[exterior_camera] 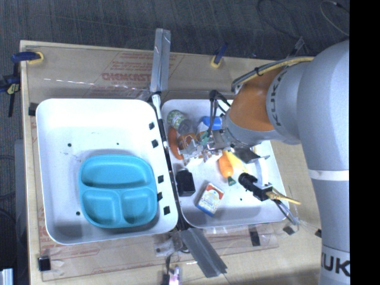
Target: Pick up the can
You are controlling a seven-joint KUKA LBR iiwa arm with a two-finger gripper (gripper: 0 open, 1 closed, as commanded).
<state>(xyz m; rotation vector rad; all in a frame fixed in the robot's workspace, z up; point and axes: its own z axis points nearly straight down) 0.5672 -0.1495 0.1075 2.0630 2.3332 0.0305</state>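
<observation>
Can [176, 119]: green and silver, in the far left corner of the right bin [234, 209], close to the wall between the two bins.
Gripper [200, 146]: low in the right bin, near the can, a bit toward the front.
Grip: too jumbled to see, cannot tell if open or closed.
Arm [297, 105]: grey with an orange band, reaching in from the right over the right bin.
Orange thing [173, 140]: by the left wall, just in front of the can.
Orange and yellow thing [227, 164]: middle of the right bin, just beside the gripper.
Black block [185, 181]: by the left wall, nearer the front.
Small box [209, 198]: blue, white and red, just beside the black block.
Left bin [59, 129]: holding a blue tray [117, 190] with three parts, in its front half.
</observation>
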